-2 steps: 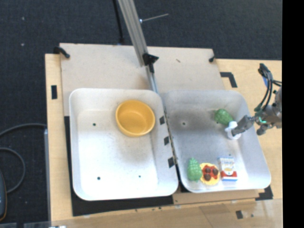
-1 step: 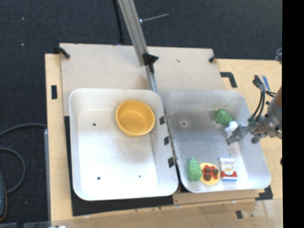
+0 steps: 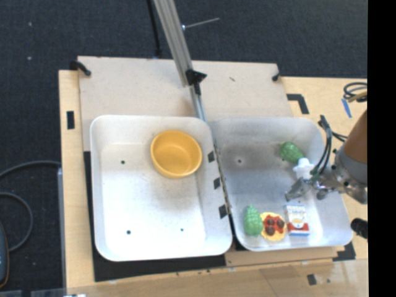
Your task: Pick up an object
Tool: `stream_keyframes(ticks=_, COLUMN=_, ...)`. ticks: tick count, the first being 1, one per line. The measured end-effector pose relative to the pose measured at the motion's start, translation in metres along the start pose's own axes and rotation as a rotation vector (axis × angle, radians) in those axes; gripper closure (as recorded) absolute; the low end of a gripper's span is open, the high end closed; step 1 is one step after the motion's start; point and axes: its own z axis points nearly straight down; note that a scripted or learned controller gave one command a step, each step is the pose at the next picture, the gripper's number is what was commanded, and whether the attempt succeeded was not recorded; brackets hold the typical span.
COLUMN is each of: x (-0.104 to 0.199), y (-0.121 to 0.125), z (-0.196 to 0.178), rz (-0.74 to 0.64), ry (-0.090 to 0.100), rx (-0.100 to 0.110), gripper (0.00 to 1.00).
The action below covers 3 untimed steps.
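Observation:
My gripper (image 3: pixel 301 187) reaches in from the right and hangs over the right part of the right bin (image 3: pixel 260 135). Just below it in the view lies a small white and red carton (image 3: pixel 297 220). A green object (image 3: pixel 288 150) with a white end (image 3: pixel 302 164) lies just above the gripper, close to it. A round red and yellow item (image 3: pixel 273 225) and a green bumpy piece (image 3: pixel 252 220) lie along the bin's front edge. I see nothing held.
The left bin (image 3: pixel 117 228) holds a yellow bowl (image 3: pixel 176 153) near its back right corner. A metal post (image 3: pixel 176 36) slants up from behind the wall between the bins. Cables (image 3: pixel 326 144) hang by the right bin's right wall.

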Motion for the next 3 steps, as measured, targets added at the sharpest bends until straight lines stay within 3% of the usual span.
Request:
stream_keyframes(ticks=1, x=-0.002, y=0.0, z=0.051, rz=0.001, ry=-0.003, rx=-0.005, gripper=0.0)
stream_keyframes(ticks=2, x=-0.002, y=0.002, z=0.038, rz=0.005, ry=-0.002, rx=-0.01, gripper=1.0)
stream_keyframes(ticks=3, x=0.0, y=0.008, z=-0.025, rz=-0.004, ry=-0.003, rx=-0.012, gripper=1.0)
